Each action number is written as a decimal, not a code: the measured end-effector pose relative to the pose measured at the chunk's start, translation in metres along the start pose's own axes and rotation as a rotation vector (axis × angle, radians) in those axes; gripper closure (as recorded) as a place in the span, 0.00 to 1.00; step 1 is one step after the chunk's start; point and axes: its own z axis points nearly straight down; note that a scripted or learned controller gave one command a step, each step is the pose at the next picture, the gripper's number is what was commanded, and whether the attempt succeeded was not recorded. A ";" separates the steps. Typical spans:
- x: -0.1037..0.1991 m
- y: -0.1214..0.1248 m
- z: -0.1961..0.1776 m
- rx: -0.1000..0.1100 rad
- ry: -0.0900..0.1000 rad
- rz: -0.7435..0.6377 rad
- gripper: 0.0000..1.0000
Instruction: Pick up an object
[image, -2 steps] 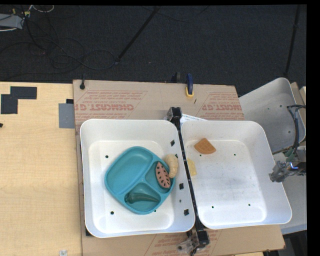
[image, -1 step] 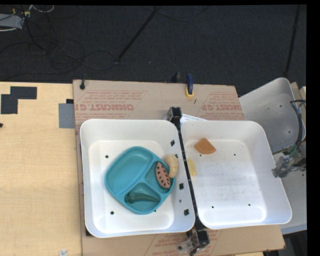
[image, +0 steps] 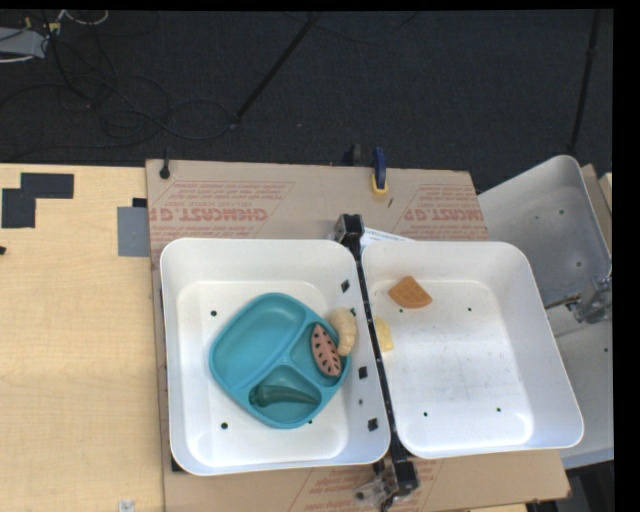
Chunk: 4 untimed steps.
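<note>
A teal divided plate (image: 262, 352) lies in the left white bin (image: 188, 410), towards its right side. On the plate's right edge rests a watermelon slice toy (image: 325, 350). A pale yellow rounded piece (image: 344, 329) lies against that slice, near the wall between the bins. In the right white bin (image: 490, 400), a flat brown piece (image: 409, 293) sits near the far left corner. A small yellow piece (image: 384, 340) lies by that bin's left wall.
Both bins sit on a cardboard sheet (image: 250, 205) held by a blue clamp (image: 379, 170) at the back. Black clips (image: 350, 228) join the bins. A grey metal panel (image: 560, 215) rises at the right. The wooden bench top (image: 70, 350) stretches to the left.
</note>
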 end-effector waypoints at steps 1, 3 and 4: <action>0.002 -0.010 0.096 0.016 0.007 0.001 1.00; 0.000 -0.003 0.002 0.002 0.001 0.001 1.00; 0.000 -0.007 -0.082 -0.001 -0.001 0.000 1.00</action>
